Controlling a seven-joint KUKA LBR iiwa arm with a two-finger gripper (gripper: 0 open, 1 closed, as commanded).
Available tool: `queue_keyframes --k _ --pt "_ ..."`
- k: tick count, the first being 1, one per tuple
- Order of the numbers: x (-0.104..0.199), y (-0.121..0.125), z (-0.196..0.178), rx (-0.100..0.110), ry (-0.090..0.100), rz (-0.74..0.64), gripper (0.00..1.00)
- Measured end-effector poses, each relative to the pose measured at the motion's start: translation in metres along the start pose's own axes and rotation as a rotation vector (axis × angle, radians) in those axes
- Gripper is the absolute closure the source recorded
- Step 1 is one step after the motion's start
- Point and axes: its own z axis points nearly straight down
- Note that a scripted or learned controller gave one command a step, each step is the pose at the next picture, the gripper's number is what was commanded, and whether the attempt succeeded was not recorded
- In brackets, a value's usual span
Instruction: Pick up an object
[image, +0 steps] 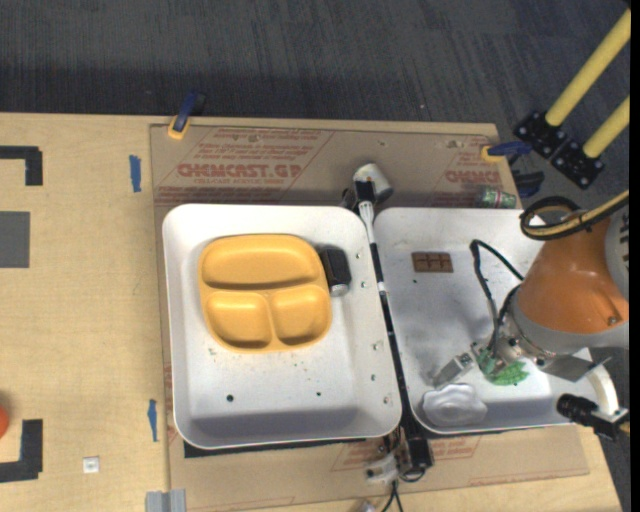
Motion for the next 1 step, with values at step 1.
queue_keyframes --k 1 --pt "-0.0160 -0.0068 -0.0716 -0.001 -0.002 0.508 0.00"
